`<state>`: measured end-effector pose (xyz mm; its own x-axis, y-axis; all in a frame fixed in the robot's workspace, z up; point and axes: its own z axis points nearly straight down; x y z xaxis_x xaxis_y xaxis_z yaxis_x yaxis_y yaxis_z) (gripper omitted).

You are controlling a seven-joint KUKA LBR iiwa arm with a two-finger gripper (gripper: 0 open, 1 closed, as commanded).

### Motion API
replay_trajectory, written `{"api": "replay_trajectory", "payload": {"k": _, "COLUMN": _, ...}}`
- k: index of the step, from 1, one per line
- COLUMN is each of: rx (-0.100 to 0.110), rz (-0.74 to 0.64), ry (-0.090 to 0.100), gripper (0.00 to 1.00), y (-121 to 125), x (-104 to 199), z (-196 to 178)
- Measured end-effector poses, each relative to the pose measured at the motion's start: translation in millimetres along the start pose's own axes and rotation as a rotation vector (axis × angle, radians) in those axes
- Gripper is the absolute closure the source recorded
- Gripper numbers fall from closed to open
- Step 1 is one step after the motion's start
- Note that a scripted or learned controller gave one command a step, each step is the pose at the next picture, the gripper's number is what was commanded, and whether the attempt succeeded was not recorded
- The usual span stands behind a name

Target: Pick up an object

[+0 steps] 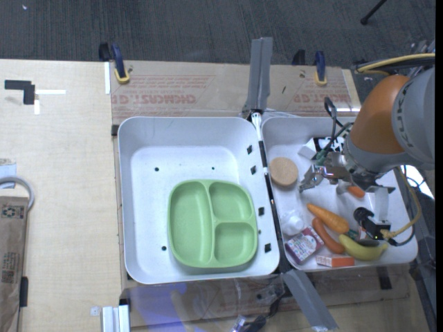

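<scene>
The right bin (294, 133) holds several small objects. A tan round disc (284, 171) lies at its left side. An orange carrot (328, 217) and a red sausage (327, 236) lie side by side in the middle, with a yellow banana (361, 247) at the front right. My gripper (315, 176) hangs low over the bin, just right of the disc and just above the carrot's upper end. Nothing is visibly held in it. The grey arm with its orange band (377, 123) covers the bin's right part.
A green divided plate (211, 223) lies in the left bin (138, 185). At the right bin's front are a red-and-white pouch (302, 246), a small white item (293, 221) and a red block (332, 261). A metal divider (260, 81) stands between the bins at the back.
</scene>
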<state>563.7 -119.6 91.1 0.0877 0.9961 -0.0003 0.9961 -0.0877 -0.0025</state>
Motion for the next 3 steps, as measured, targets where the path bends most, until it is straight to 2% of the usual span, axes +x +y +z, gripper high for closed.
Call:
{"api": "replay_trajectory", "payload": {"k": 1, "rx": -0.001, "rz": -0.108, "ry": -0.001, "gripper": 0.0, "y": -76, "x": 2, "z": 0}}
{"api": "replay_trajectory", "payload": {"k": 2, "rx": -0.003, "rz": -0.105, "ry": -0.001, "gripper": 1.0, "y": -75, "x": 2, "z": -9}}
{"api": "replay_trajectory", "payload": {"k": 3, "rx": 0.0, "rz": -0.091, "ry": -0.001, "gripper": 1.0, "y": -28, "x": 36, "z": -100}}
